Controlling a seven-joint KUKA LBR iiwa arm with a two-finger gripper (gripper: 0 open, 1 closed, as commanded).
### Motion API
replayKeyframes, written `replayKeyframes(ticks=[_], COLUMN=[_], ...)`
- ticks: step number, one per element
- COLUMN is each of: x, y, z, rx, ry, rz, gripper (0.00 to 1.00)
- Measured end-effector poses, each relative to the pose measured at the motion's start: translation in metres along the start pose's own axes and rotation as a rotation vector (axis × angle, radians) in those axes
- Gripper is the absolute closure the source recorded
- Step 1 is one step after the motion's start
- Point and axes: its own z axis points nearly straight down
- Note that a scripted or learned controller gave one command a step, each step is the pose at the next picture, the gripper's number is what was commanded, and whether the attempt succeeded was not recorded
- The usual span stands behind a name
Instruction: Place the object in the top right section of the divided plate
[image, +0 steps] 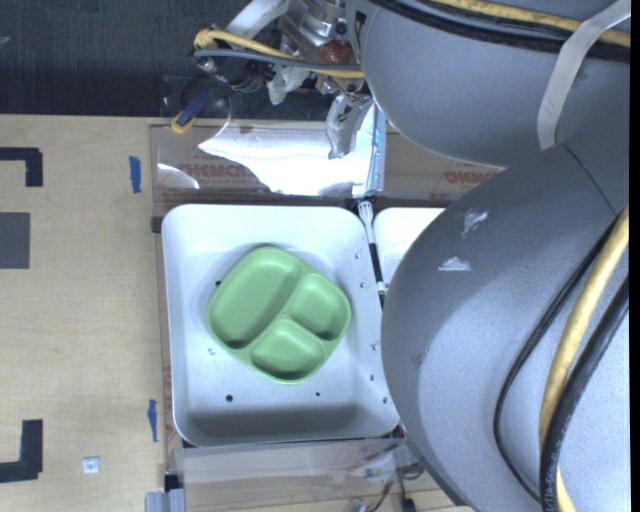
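Observation:
A light green divided plate (279, 312) lies tilted in the middle of the left white bin (200, 400). It has one large section on the left and two smaller ones at the right and bottom, and nothing lies in any of them. My gripper (343, 118) hangs beyond the far edge of the bins, above the clear panel behind them, well away from the plate. The arm's grey body covers most of the right side of the view and hides nearly all of the right bin (405, 235).
Yellow cables (250, 42) and a blue-handled part (195, 108) sit at the back by the wrist. A shiny clear panel (260, 165) borders the bins' far side. Wooden bench (75, 300) with black and blue tape marks lies to the left.

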Motion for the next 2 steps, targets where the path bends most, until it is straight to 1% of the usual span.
replayKeyframes(ticks=[1, 2], x=[0.001, -0.033], y=[-0.003, -0.02], z=[-0.01, 0.112], rx=[-0.001, 0.001], ry=[0.0, 0.001], rz=[-0.006, 0.301], gripper=[1.0, 1.0])
